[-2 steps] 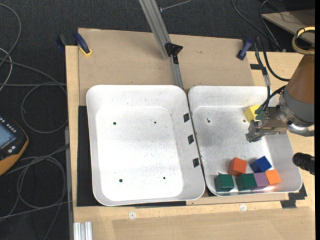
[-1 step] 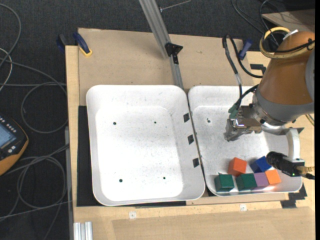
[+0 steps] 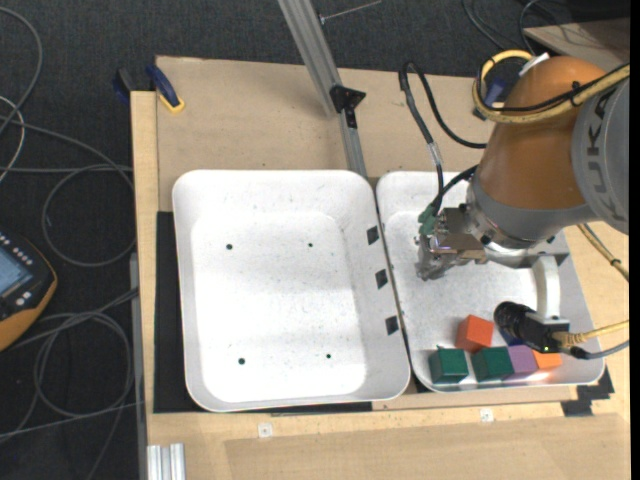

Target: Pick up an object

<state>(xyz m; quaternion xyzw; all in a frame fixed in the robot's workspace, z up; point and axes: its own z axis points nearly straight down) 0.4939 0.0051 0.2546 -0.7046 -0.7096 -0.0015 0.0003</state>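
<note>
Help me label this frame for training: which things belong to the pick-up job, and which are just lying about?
Job: gripper, right bin, orange block, left green block, right green block, purple block.
Lying about: blue-and-yellow tool on the bench corner, metal pole, floor cables, yellow handheld device.

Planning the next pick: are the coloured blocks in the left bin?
No, the orange block, green blocks and purple block all lie by the near edge of the right bin.

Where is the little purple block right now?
The purple block lies in the right bin, along its near edge, between a green block and an orange piece.
</note>
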